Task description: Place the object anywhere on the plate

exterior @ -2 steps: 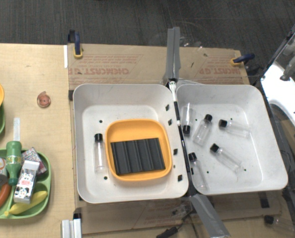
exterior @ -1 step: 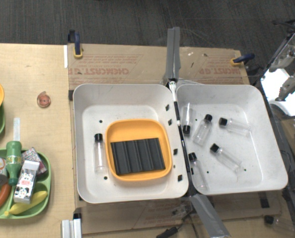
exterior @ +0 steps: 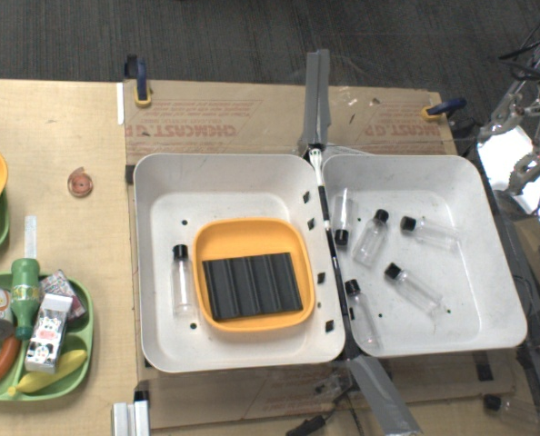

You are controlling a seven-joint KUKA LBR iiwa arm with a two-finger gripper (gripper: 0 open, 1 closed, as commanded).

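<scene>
Gripper [exterior: 525, 157], state unclear, by rt bin [exterior: 477, 189] of vials [exterior: 415, 289]; left bin [exterior: 161, 198]: plate [exterior: 252, 231], vial [exterior: 181, 280].

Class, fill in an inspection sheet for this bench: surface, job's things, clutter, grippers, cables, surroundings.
Surface: two white bins side by side, left bin and right bin, on cardboard sheets over a wooden bench.
Job's things: orange plate carrying a ribbed black insert in the left bin; one clear black-capped vial beside it; about five similar vials scattered in the right bin.
Clutter: green tray of toy food; orange and green dishes at the left edge.
Grippers: nothing seen.
Cables: some at the upper right.
Surroundings: dark carpet; blue clamps on the cardboard.
</scene>
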